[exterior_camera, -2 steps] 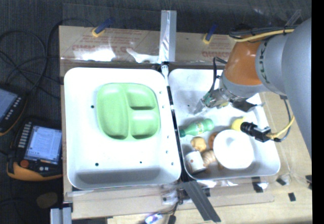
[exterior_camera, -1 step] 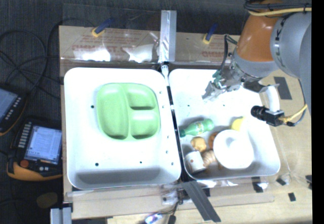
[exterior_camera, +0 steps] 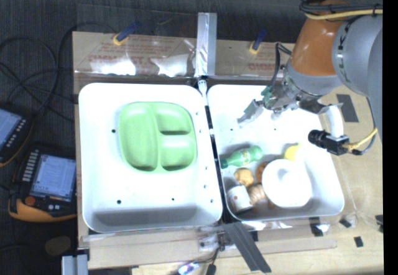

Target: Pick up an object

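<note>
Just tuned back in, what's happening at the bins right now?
The arm has reached in over the right bin, with its gripper hovering above the bin's bare upper part. The things to pick lie in a cluster at the near end: a green bottle, a white bowl, a small yellow piece and a few small brown items. The left bin holds a green divided tray. Nothing has been picked up yet.

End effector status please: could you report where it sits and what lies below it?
End effector open, empty, above right bin. Green bottle lying nearer front. Path clear.
</note>
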You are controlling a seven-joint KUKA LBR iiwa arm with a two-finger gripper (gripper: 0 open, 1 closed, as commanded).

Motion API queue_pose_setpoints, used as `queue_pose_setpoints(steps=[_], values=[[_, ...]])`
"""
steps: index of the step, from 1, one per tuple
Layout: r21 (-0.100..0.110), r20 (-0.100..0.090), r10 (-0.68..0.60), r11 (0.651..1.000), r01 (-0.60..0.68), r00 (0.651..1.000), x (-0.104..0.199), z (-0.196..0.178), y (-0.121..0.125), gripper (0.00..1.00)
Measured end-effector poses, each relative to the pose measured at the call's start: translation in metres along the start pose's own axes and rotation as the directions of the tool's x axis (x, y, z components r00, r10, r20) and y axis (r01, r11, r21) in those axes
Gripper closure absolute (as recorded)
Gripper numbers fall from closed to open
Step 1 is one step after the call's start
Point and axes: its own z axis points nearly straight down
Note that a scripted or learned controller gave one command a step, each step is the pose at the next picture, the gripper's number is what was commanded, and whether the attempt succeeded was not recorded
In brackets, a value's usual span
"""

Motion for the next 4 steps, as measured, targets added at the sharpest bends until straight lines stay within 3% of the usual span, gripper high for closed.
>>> queue_pose_setpoints(steps=[1, 2, 3, 4], values=[[0.001, -0.003, -0.104, 0.995, 0.104, 0.995, 0.002, 0.057, -0.083, 0.00], [-0.019, 0.007, -0.069, 0.997, 0.069, 0.998, 0.013, 0.104, -0.106, 0.00], [-0.027, 0.010, -0.067, 0.997, 0.067, 0.998, 0.011, 0.092, -0.104, 1.00], [0.001, 0.000, 0.046, 0.999, -0.046, 0.999, 0.076, -0.009, -0.051, 1.00]])
